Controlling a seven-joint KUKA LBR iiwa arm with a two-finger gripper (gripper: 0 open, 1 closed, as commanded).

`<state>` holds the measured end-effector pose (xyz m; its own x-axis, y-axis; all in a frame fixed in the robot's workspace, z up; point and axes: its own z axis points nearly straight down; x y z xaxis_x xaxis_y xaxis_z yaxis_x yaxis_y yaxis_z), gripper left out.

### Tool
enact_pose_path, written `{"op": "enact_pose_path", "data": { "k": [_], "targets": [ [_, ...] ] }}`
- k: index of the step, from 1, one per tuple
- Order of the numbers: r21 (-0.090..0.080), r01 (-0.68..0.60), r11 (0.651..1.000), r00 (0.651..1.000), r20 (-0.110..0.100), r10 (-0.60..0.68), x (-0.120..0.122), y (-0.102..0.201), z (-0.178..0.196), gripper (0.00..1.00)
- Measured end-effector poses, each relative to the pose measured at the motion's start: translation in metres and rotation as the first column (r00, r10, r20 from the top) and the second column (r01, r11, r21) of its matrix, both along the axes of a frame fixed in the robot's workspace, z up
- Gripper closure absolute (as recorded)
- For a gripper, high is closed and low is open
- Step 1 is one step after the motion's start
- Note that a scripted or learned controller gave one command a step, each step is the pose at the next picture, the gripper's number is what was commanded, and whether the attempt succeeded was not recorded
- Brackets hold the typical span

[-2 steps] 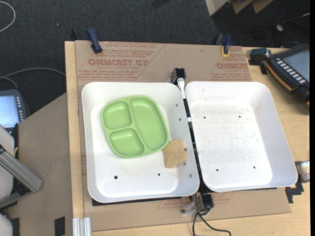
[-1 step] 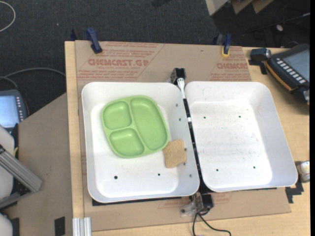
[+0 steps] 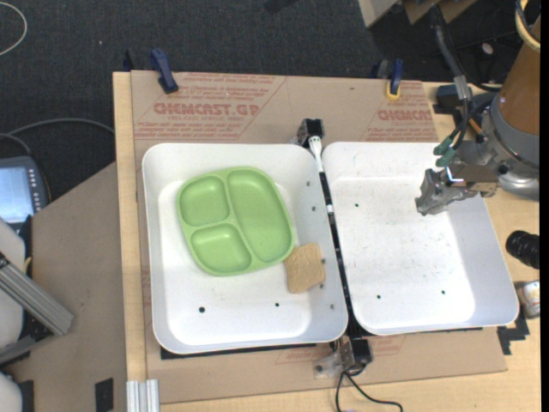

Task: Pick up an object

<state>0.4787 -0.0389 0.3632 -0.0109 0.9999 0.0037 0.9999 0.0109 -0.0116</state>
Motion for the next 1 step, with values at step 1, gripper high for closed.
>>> {"op": "enact_pose_path", "data": {
  "k": [1],
  "targets": [
    [-0.004, 0.008, 1.0, 1.0, 0.028, -0.008, 0.0192, 0.0087, 0.1175, 1.0]
  ]
}}
